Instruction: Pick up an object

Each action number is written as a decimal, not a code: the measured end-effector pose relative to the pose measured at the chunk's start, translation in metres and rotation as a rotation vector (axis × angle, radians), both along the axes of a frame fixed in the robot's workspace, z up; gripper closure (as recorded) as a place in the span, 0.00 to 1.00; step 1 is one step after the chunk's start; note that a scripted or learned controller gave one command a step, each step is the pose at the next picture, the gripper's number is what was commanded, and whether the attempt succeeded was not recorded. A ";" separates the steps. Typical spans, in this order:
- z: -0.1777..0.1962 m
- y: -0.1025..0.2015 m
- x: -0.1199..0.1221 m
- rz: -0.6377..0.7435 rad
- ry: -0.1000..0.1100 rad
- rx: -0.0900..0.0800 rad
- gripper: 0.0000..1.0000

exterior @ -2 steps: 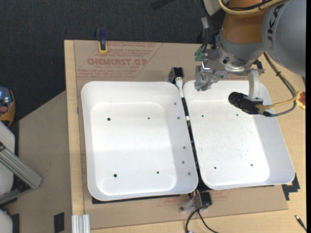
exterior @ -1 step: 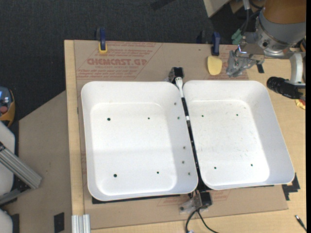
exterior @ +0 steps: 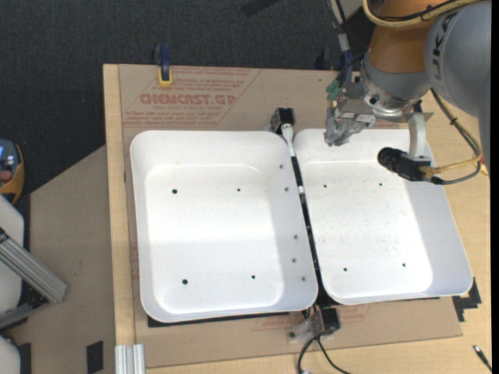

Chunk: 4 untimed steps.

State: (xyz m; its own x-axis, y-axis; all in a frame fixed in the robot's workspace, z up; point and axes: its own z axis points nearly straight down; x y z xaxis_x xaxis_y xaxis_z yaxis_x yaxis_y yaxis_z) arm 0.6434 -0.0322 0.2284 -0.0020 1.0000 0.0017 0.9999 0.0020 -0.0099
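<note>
Two shallow white bins sat side by side on the surface point(exterior: 210, 92), the left bin point(exterior: 152, 232) and the right bin point(exterior: 437, 240) meeting along a dark seam. No loose object could be made out in either one. The grey arm point(exterior: 460, 45) with its orange band point(exterior: 405, 6) reached in from the right, and the end effector point(exterior: 340, 135) hung over the far left corner of the right bin. Its fingers looked pressed close together, pinching nothing visible.
</note>
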 end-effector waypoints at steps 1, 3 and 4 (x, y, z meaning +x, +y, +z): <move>0.167 0.038 0.024 0.004 -0.032 -0.001 1.00; 0.135 0.058 -0.011 -0.009 -0.018 -0.005 1.00; 0.032 0.096 0.022 0.001 0.002 -0.001 1.00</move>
State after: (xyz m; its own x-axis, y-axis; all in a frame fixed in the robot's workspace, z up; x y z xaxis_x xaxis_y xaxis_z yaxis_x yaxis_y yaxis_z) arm 0.6653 0.0635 0.2599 -0.0029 1.0000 0.0004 0.9999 0.0029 -0.0120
